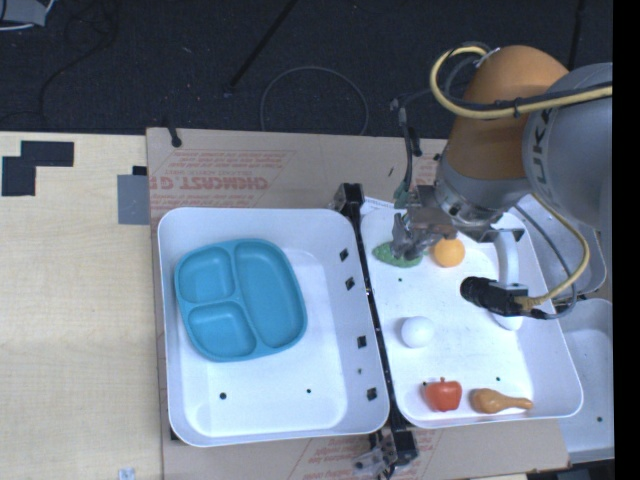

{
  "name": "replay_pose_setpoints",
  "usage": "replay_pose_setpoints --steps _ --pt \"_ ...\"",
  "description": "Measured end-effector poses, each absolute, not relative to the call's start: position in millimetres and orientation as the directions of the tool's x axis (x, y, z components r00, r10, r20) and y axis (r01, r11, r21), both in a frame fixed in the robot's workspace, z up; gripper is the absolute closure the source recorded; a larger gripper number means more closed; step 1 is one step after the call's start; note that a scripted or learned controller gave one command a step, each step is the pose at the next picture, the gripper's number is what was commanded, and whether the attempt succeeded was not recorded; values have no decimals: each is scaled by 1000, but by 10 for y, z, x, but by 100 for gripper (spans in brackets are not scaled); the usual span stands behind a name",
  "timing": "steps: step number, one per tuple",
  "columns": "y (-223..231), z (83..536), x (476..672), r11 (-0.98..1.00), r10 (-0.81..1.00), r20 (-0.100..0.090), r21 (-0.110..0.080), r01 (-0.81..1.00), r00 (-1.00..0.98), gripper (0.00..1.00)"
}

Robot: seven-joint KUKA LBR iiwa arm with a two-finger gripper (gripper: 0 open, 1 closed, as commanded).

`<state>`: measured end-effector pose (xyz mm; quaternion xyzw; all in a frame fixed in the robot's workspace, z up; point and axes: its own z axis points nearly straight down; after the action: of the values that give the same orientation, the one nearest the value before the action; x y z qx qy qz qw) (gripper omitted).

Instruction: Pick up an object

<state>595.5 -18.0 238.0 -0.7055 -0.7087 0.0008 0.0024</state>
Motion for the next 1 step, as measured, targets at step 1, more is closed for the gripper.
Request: replay_pose_setpoints --steps 1 --pt "293 2415 5856 4 1000 2 -5 1000 -4 100"
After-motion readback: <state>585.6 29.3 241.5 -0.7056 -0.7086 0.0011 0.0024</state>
